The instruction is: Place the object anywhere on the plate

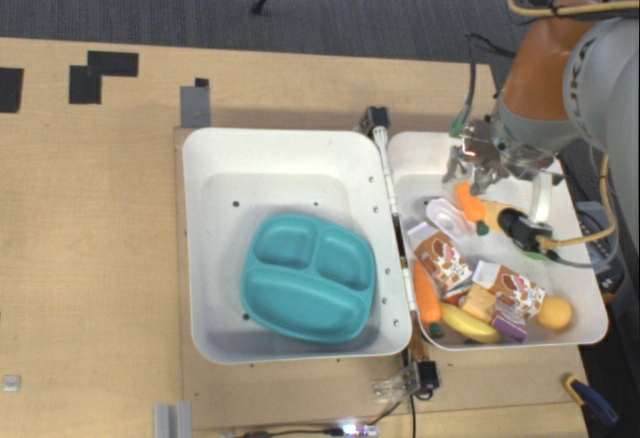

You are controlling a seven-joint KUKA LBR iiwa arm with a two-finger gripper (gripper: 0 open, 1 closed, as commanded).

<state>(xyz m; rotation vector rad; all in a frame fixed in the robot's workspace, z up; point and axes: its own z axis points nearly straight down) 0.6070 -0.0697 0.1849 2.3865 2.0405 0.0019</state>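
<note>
Over the far end of the bin [420, 158] on the view's right hangs the gripper [472, 172], pointing down into it from the grey wrist. Whether it is open or closed cannot be told from this angle, and nothing can be seen held in it.

Just beneath the gripper, on its near side in the view, a small orange piece [469, 202] with a green end lies on the bin floor. It is so close to the gripper's tip that contact cannot be ruled in or out. Beside that piece, slightly to the gripper's left, sits a pale clear wrapper [447, 217].

Further toward the near edge from the gripper lies a brown snack packet [444, 264], and a long carrot [427, 294] rests along the bin wall. Beyond them are a banana [468, 325], a tan block [480, 302], a second brown packet [520, 290], a purple piece [508, 329] and an orange ball [555, 313], crowded together at the near end.

Well to the gripper's left in the view, across the shared rims, the teal divided plate [308, 276] lies flat in the other bin [215, 188], with nothing on it. Both bins stand on the wooden bench [90, 256].
</note>
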